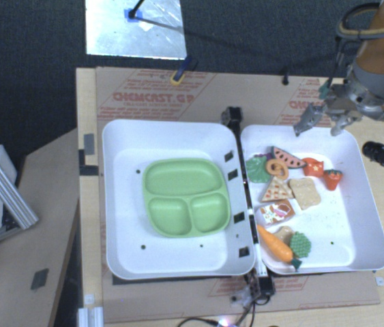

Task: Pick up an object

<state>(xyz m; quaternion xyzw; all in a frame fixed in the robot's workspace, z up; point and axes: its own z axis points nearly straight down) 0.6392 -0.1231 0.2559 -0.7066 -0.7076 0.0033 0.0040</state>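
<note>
From my remote station I read the gripper [323,122] as hovering over the far rim of the right bin [365,203], its two fingers spread apart with nothing between them. The arm [382,43] enters from the right, grey with the orange band above the wrist. Directly below and toward me from the fingers lies the cluster of toy food pieces, all resting in the right bin's left half. Nearest the gripper are the watermelon slice [288,157] and the red pepper piece [313,166], with a small tomato [333,178] just beside it. Further out sit the bread slice [305,193], the pizza wedge [275,191], a doughnut-like ring [276,168], a green leaf piece [257,167] against the divider, then the carrot [274,244] and a green broccoli-like piece [300,244] at the near edge. I judge these items to be light, rigid plastic, probably slick, so they may skid when pinched; resolution is too low to confirm surface texture. The tomato stands slightly apart from its neighbours and offers a compact body, so I would close across its widest part. The bread slice is flat and would require edge contact. The left bin [120,182] holds a green divided tray [183,197], well apart from the gripper.
</note>
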